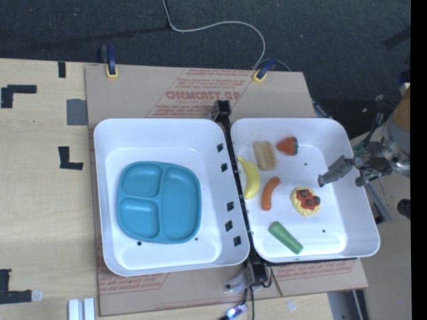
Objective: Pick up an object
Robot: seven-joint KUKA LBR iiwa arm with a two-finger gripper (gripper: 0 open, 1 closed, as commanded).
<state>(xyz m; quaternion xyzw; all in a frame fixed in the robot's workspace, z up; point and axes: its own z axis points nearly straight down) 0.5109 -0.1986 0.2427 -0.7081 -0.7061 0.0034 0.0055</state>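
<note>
Camera view: gripper [340, 174], grasp state unreadable, beside pizza toy [306, 201]. Risk: slanted approach nudges the flat toy aside, likely closing empty.

Robotics lab: clamped cardboard sheet [200, 92], twin white bins [107, 139], trailing cable [220, 25].

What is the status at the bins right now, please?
Gripper over right bin, holding nothing. Closest: small pizza toy, apart from it. Nothing between them.
</note>
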